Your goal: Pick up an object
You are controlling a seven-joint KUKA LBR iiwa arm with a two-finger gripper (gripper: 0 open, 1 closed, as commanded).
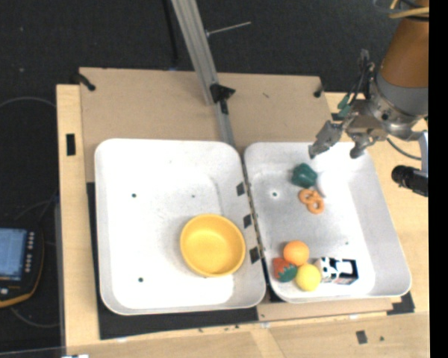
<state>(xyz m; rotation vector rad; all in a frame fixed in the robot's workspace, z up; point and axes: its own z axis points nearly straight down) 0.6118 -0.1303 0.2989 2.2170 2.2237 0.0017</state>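
- Three things crowd the right bin's [388, 230] near edge: an orange ball [296, 253], a yellow ball [308, 277] and a black-and-white block [337, 270]. A grasp there could likely pinch two at once or roll a ball aside.
- Midway up, the small orange pretzel-shaped piece [311, 200] lies flat, so the fingers could slide over it.
- Just beyond, the green object [305, 174] sits near the bin's far edge, slightly nearer and left of the end effector [337, 146].
- That end effector hangs spread wide with nothing between its fingers; a descent slightly off could clip the bin's far rim.
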